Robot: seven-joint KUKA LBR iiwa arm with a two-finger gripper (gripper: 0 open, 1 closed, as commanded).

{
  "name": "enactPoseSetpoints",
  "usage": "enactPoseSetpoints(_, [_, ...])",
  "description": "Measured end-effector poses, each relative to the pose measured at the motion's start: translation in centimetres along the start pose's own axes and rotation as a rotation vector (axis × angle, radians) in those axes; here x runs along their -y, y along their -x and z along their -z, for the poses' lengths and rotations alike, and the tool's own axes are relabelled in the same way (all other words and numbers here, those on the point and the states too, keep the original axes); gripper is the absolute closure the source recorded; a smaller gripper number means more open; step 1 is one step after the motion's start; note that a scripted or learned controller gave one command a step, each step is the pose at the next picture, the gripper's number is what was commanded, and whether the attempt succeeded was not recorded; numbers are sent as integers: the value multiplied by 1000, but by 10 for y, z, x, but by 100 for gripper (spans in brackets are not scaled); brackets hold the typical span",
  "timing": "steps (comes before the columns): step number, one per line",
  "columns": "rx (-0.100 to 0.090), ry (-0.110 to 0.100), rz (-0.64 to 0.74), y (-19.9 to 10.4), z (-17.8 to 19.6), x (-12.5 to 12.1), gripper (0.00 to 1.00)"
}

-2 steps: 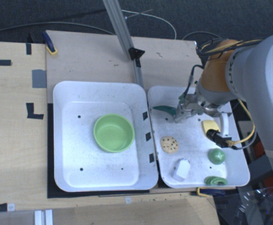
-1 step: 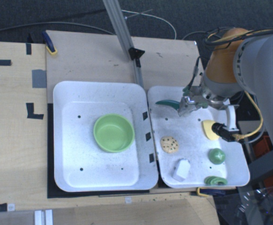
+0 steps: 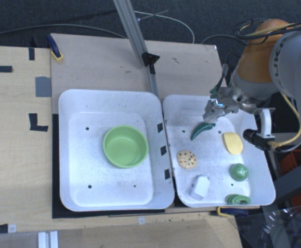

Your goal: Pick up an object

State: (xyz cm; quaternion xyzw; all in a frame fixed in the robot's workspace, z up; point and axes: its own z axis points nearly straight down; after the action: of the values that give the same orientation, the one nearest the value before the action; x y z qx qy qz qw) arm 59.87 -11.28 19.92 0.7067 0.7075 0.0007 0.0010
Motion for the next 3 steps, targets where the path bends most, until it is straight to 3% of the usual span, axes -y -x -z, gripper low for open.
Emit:
enactPoseSetpoints(1, [1,3,0,7,62,-2,100])
enactPoseSetpoints(2, [0,-3,0,6,61,-2,100])
enactPoseSetpoints(3, [-1,-4,4,-39,59,-2,100])
